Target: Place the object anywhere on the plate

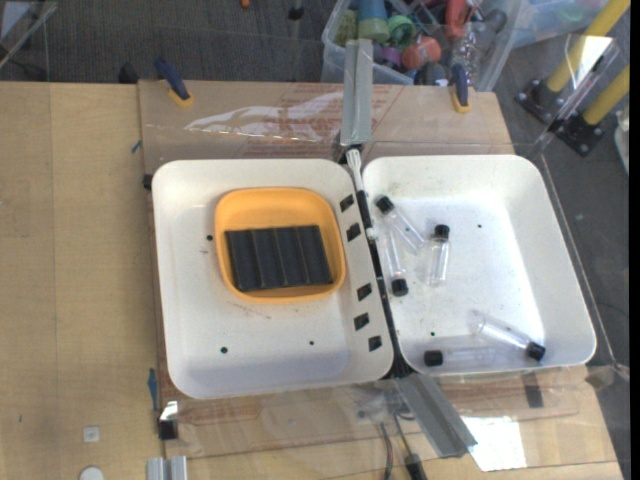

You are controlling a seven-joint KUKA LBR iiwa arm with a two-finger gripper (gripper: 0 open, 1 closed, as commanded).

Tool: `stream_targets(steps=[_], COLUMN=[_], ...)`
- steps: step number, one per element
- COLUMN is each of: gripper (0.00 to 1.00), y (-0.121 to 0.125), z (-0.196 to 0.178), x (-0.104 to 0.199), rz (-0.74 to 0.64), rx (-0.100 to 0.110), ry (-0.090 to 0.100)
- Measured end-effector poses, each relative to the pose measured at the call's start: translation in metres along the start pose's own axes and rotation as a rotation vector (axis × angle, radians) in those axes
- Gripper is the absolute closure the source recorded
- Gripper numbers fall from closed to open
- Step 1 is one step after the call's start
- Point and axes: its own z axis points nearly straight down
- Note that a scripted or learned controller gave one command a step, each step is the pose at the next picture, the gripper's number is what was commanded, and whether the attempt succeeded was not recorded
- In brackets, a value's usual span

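An orange plate [232, 211] with rounded corners lies in the left bin [200, 353], toward its back. A black ridged rectangular block [279, 257] rests flat on the plate and covers most of its middle. Several clear plastic vials with black caps lie on their sides in the right bin [500, 193]. Three of them are bunched near the divider: one vial [400, 230], a second [437, 253] and a third [392, 266]. Two more lie along the front wall, one [508, 336] at the right and one [455, 356] nearer the middle.
A metal bar [355, 98] runs back from the divider between the bins. A clear tub of colourful toys [420, 18] stands behind the bench. Blue clamps [176, 85] [459, 90] grip the bench's back edge. Bare wooden bench [70, 268] spreads to the left.
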Motion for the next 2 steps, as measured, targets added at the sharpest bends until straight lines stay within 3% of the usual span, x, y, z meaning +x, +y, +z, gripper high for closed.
stream_targets(steps=[1, 2], gripper=[1.0, 1.0], y=[-0.003, -0.0037], z=[0.0005, 0.0004], x=[-0.008, -0.0087], rz=[-0.366, -0.594], rx=[0.001, 0.001], ry=[0.001, 0.002])
